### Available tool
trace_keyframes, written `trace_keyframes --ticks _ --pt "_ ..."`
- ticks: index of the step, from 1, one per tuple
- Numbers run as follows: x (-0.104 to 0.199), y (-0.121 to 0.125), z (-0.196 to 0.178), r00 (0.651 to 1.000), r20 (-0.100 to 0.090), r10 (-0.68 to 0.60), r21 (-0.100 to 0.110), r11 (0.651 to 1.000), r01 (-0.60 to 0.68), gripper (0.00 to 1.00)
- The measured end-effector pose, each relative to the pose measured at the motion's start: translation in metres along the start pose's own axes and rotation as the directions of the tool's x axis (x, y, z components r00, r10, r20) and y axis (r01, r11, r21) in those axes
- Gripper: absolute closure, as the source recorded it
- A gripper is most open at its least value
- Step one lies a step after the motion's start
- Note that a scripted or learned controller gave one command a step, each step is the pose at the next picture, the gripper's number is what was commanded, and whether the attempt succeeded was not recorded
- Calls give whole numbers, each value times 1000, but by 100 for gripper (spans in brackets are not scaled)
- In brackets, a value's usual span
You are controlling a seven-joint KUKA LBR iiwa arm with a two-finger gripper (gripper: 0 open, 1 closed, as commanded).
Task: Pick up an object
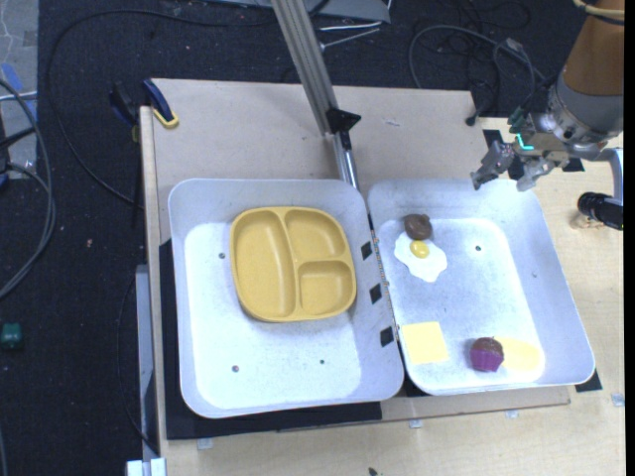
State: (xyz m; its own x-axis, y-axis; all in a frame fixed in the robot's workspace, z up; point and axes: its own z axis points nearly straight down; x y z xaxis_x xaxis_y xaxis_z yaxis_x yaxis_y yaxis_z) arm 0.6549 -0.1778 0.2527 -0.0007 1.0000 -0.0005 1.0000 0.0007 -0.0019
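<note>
Objects to pick lie in the right bin [556, 296], with the gripper [504, 167] hovering off the bin's 1 o'clock corner.
A fried egg [422, 257] touches a brown lump [418, 227] at the bin's 10 o'clock; a yellow slice [425, 342] sits at 7 o'clock, a purple piece [485, 354] at 6. Gripper fingers stand apart, holding nothing. A yellow divided plate [293, 263] rests in the left bin [198, 365].
</note>
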Motion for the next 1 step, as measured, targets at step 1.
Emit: trace_keyframes --ticks 1 --pt "0 1 -1 1000 1 0 -3 1000 0 0"
